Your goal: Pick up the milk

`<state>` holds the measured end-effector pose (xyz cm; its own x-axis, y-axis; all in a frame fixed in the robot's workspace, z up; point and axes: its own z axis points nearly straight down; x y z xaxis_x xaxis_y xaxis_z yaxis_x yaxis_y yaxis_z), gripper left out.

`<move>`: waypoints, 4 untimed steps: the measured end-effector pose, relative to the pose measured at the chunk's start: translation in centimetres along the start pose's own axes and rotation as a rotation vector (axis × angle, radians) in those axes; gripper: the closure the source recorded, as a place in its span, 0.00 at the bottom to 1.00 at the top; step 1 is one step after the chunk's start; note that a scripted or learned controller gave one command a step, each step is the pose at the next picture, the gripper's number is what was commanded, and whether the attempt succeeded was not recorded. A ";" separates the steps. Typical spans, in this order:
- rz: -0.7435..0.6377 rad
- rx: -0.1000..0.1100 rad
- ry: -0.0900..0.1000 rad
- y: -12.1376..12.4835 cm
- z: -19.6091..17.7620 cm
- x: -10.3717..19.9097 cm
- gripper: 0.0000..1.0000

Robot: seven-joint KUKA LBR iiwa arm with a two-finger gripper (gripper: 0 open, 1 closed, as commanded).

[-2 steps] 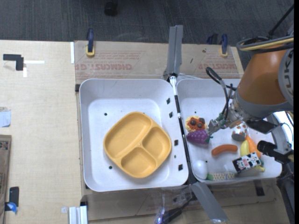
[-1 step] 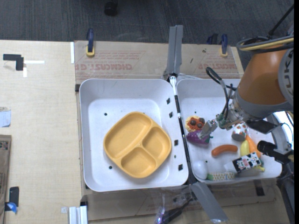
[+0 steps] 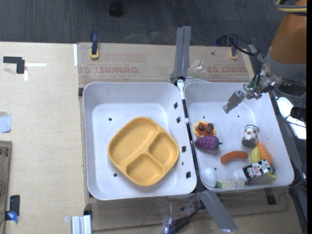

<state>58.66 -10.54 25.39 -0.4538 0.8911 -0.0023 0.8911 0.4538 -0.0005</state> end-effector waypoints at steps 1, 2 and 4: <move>-0.053 0.001 0.003 1.5 6.3 8.8 0.00; -0.037 0.000 0.000 4.4 6.2 2.7 0.00; 0.056 0.000 0.002 -4.0 6.3 3.6 0.00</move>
<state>53.41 -9.15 19.12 -0.4034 0.9150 -0.0006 0.9150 0.4034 -0.0008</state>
